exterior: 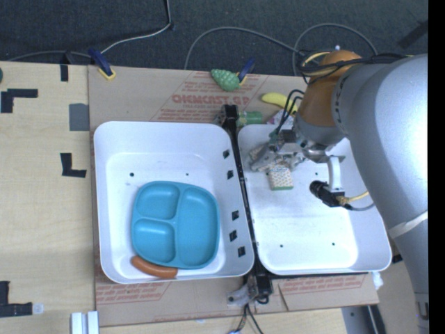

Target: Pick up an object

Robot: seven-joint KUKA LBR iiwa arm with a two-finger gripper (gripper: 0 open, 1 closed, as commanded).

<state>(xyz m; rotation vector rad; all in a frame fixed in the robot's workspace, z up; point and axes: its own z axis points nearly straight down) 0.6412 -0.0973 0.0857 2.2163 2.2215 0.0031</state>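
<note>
A wooden bench (42, 207) is seen from above at a slant, with a sheet of printed cardboard (181, 99) laid over its middle. On the cardboard sit two shallow white bins side by side, touching along a black clamp strip.

The grey arm (389, 138) fills the right side, its orange band (321, 99) above the wrist, reaching down into the right bin (313, 242). The gripper (277, 155) is low over the upper left part of that bin. Its metal fingers blur together, so I cannot tell how far apart they are. Just below and touching them in this view is a small pale block (281, 178) with a dotted surface; whether it is gripped or merely resting on the bin floor under the fingers cannot be told.

The left bin (118, 145) holds a blue plate (174, 225) with three sections, lying flat towards the near side. An orange sausage (154, 268) lies against the plate's near left edge.

Behind the bins, on the cardboard, are a green knobbly toy (224, 78) and a yellow banana (278, 100), the banana partly hidden by the arm.

A black cable end (325, 192) hangs from the arm over the right bin.
</note>
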